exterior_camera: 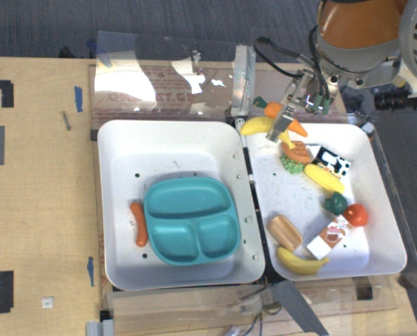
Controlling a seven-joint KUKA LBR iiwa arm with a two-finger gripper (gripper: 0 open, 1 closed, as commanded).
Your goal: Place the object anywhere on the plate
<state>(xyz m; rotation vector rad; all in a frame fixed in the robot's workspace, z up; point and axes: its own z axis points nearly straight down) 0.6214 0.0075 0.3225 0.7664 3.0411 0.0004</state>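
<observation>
Overhead view of both bins, as I see it from my station. The gripper (pixel 284 121) hangs over the far left corner of the right bin (pixel 387 254), its tip among a lemon (pixel 256 125) and a carrot (pixel 284 116); I cannot tell how its end stands, nor that it holds anything. The teal plate (pixel 192 219) lies in the left bin (pixel 117 145), with a sausage (pixel 139 224) just beside its left edge. Elsewhere in the right bin I see a corn cob (pixel 324 178), tomato (pixel 357 215), hot dog bun (pixel 285 231), banana (pixel 299 261) and small carton (pixel 331 235).
</observation>
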